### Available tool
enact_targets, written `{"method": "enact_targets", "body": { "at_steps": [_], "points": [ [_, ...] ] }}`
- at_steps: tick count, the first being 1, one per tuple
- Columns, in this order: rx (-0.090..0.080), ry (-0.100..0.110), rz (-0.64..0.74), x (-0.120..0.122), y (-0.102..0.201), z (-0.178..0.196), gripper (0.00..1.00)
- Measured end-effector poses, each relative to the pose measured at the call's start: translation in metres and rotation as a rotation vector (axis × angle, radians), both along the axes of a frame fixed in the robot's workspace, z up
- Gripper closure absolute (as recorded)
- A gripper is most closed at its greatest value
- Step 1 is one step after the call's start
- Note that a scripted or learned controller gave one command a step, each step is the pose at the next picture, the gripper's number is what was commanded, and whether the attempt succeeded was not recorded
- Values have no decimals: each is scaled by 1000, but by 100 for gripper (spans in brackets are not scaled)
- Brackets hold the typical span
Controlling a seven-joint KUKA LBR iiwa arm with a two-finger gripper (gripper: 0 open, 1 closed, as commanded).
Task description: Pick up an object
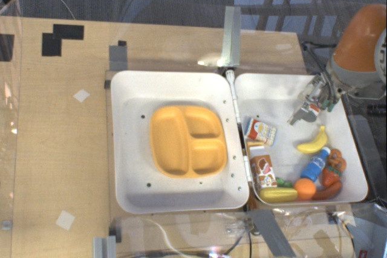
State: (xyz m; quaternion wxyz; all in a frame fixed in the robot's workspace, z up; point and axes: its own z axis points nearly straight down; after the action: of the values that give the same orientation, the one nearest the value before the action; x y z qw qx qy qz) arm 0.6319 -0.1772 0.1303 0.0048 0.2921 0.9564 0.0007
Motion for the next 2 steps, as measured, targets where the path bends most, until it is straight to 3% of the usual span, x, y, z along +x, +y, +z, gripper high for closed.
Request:
{"method": "enact_targets", "body": {
  "at_steps": [1, 2],
  "points": [
    [1, -21, -312, -8, 65, -32, 0],
    [6, -2, -699, -17, 49, -42, 0]
  ]
}}
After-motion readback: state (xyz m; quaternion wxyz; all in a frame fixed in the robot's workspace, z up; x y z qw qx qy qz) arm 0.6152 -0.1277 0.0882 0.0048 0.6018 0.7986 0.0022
